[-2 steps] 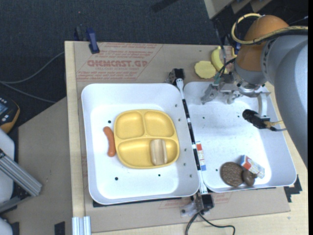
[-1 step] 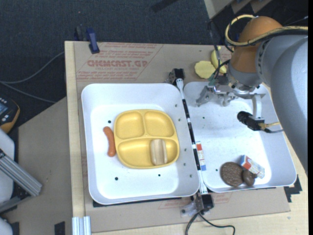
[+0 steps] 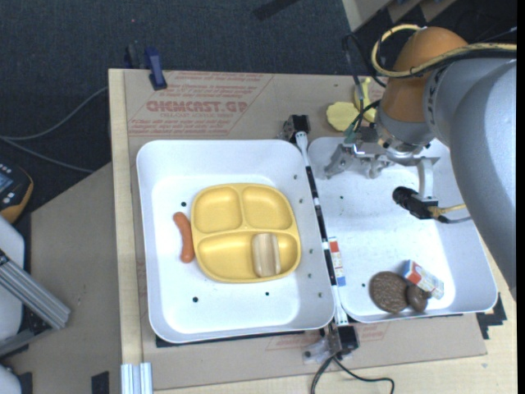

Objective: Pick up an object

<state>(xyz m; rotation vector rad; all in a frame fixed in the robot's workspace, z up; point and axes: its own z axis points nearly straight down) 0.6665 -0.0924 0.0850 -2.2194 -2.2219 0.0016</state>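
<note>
The hand point(image 3: 358, 161) is seen over the right bin's far edge; grip state undeterminable. The cookie point(image 3: 389, 291), judged light and crumbly, is best pinched across its rim.

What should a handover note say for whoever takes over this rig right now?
End effector: over the top-left corner of the right bin, nothing visibly held; finger state unclear.
Left bin: yellow divided plate with a tan bun-like item in its lower compartment; an orange sausage lies beside the plate's left edge.
Right bin, near corner: brown cookie and a small red-white-blue carton.
Done: no pick visible.
Left: grasp and lift one object.
</note>
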